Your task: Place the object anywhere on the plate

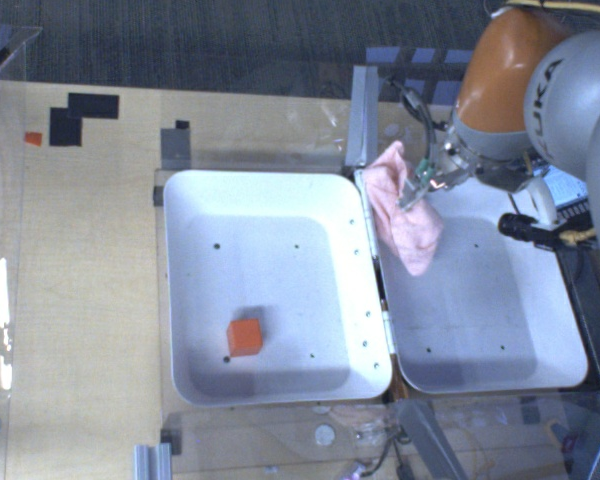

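Camera view is showing my pincer (pixel 417 190) gripping the pink cloth (pixel 404 220) over the right bin's (pixel 500 368) far-left corner.

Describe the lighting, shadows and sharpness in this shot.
Camera view: light is even and soft; the orange block casts a faint shadow in the left bin. Glare streaks mark the clear panel at left. The gripper at the pink cloth looks slightly blurred, its fingers unclear.
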Robot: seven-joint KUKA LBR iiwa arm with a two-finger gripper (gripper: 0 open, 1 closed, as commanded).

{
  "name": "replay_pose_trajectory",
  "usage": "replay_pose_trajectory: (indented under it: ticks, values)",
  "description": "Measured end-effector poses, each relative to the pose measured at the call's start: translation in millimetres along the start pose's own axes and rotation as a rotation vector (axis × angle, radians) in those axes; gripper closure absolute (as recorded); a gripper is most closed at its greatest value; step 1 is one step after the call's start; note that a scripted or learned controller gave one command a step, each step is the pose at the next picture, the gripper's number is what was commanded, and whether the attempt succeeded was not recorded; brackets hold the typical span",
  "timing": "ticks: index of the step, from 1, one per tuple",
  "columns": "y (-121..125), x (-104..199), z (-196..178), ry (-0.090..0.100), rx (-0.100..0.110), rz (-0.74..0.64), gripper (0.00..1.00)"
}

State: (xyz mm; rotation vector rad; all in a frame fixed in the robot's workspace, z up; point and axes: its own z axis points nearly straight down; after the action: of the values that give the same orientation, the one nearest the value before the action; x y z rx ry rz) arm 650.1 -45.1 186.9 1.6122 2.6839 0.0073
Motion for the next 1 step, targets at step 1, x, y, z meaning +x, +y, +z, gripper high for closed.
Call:
replay_pose_trajectory:
  ticks: [1]
  values:
    - [3.4, -0.1, -40.0, 0.001, 0.0, -0.008, 1.0]
